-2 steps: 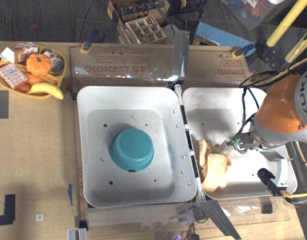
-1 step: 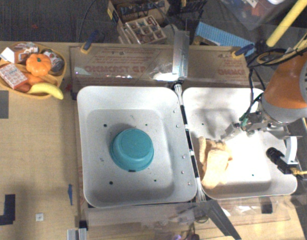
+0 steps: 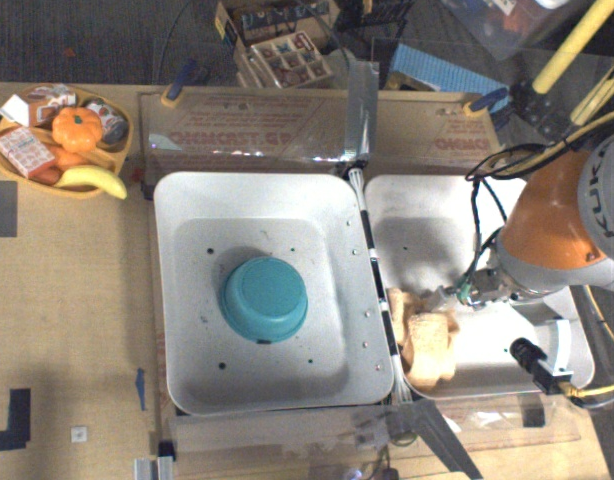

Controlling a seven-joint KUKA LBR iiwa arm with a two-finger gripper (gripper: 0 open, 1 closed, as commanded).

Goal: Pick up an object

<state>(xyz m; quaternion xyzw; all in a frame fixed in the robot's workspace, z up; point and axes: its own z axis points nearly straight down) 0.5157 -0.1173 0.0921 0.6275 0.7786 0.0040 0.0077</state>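
A teal bowl (image 3: 265, 299) lies upside down in the middle of the left bin (image 3: 187, 208). In the right bin (image 3: 417, 208), tan bread-like pieces (image 3: 427, 346) rest against the front left wall. My gripper (image 3: 449, 296) is low in the right bin, just above and to the right of the bread pieces, under the grey arm with the orange band (image 3: 552, 218). The arm's bulk covers the bin's right half.
A yellow dish (image 3: 7, 158) with a toy pumpkin, banana and small boxes sits at the bench's far left corner. Cardboard walls (image 3: 247, 123) stand behind both bins. A black cable (image 3: 477, 218) loops near the wrist.
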